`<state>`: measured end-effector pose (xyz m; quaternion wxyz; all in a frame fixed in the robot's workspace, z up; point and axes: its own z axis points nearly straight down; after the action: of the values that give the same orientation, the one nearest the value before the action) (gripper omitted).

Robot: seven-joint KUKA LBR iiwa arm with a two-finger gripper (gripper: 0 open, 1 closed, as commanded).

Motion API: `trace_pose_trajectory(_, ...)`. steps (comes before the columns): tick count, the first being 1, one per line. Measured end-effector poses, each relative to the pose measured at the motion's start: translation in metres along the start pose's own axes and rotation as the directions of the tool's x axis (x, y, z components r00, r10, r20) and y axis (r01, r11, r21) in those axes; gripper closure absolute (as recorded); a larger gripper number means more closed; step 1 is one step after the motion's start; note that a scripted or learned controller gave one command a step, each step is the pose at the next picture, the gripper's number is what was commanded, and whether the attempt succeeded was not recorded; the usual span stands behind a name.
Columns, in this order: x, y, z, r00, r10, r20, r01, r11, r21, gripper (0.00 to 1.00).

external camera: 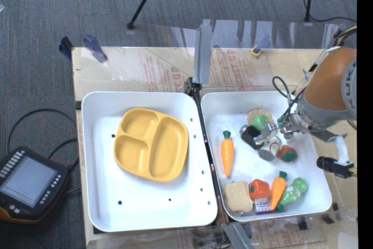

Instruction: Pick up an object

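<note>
Crowded right bin (217, 103), tool (268, 140) low among toys.
Carrots (227, 153), bread (237, 196), tomato (286, 153) ring it; yellow divided plate (152, 143) lies left. Arm (327, 87) slants in from right; finger state unclear.

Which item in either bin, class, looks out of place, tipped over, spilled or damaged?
Nothing stands out. The yellow divided plate lies flat in the left bin. In the right bin, the toy foods lie loose but whole, among them a carrot and a bread slice. The gripper is low among them.
</note>
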<state>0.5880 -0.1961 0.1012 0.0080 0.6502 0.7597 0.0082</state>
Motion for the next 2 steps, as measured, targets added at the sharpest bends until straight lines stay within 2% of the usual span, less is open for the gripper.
trace_pose_trajectory(1, -0.0008, 0.0014, -0.0117, 1.000, 0.001, 0.000, -0.001, 1.000, -0.004, 1.00)
trace_pose_trajectory(2, -0.0005, 0.0001, -0.0094, 1.000, 0.002, -0.002, -0.002, 1.000, 0.000, 0.00)
